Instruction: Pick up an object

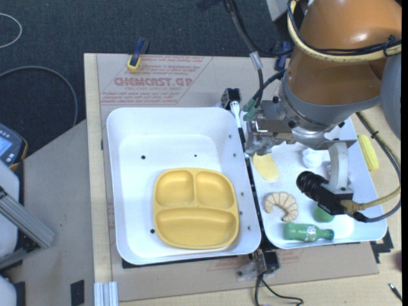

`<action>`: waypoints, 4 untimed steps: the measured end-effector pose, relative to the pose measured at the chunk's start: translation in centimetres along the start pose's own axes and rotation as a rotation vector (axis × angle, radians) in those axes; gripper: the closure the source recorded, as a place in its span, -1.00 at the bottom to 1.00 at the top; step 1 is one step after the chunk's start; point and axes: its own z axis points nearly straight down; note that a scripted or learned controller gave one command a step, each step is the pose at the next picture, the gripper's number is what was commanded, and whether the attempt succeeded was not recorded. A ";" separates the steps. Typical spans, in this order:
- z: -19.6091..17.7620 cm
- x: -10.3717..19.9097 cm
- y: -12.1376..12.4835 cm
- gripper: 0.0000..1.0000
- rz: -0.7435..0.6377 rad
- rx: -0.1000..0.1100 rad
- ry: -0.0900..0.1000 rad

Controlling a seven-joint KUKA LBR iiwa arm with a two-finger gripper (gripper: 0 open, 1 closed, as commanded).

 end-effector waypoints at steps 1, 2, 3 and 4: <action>5.7 -5.1 -0.2 1.00 0.008 0.025 -0.007; 1.6 -12.7 -0.1 1.00 0.011 0.012 -0.009; 7.5 -7.3 -0.3 1.00 -0.002 0.026 -0.004; 12.2 0.2 -0.5 1.00 -0.005 0.027 -0.003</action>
